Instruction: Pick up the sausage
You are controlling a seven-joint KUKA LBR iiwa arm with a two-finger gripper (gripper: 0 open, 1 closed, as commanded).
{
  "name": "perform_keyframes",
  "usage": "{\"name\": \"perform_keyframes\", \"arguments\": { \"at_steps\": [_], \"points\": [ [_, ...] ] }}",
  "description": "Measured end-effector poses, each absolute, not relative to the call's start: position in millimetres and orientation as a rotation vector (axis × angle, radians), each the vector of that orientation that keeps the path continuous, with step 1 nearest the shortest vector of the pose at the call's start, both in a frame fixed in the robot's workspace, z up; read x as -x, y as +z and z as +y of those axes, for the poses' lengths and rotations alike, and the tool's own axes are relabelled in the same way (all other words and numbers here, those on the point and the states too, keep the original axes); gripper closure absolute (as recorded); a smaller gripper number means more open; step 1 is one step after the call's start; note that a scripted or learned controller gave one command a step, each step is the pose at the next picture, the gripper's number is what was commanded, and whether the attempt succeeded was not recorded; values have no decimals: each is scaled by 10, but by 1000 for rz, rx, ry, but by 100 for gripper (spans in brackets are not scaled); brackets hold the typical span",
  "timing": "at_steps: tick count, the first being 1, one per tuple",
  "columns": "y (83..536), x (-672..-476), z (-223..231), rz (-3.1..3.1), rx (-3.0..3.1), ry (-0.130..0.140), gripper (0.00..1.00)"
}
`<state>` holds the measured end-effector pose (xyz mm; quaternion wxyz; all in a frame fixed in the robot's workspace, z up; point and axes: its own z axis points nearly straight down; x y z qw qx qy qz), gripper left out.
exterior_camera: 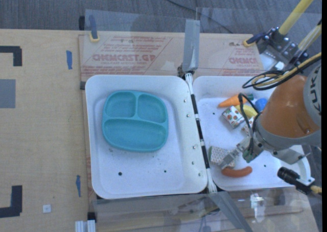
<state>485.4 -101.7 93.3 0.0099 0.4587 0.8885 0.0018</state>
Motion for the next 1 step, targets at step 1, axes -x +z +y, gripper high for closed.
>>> {"name": "perform_keyframes", "arguments": {
  "at_steps": [1],
  "points": [
    [935,-4858,-1010,2792,-1390,5,0]
  ]
}}
